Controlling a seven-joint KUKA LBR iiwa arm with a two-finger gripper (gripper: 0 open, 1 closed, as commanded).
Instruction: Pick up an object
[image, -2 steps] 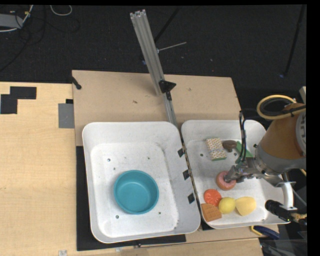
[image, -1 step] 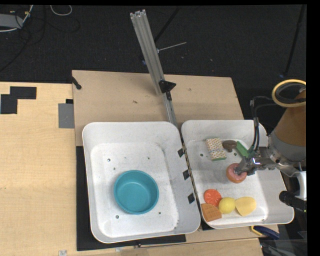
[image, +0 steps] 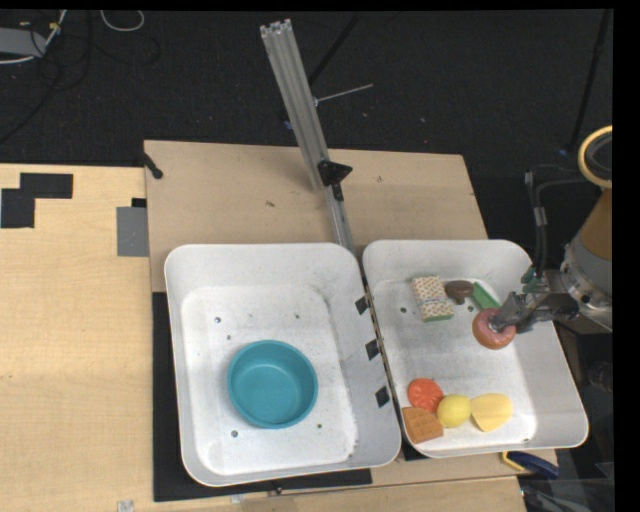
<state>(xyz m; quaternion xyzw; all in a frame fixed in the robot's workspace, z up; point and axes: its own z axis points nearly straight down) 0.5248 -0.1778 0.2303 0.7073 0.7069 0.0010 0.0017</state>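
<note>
My gripper (image: 507, 322) reaches in from the right over the right bin (image: 560, 400). Its dark fingers (image: 520, 312) close around the top of a reddish round object (image: 491, 334) near the bin's right wall. Just left of it lie a green piece (image: 486, 295), a brown piece (image: 459, 291) and a patterned block (image: 431, 297). At the bin's front lie a red ball (image: 425, 392), an orange-brown block (image: 422, 425), a yellow ball (image: 454, 410) and a pale yellow piece (image: 491, 411).
The left bin (image: 190, 300) holds a teal bowl (image: 272, 383). A metal rail (image: 300, 105) slants down from the back to the divider between the bins. The arm's body (image: 595, 250) stands at the right edge.
</note>
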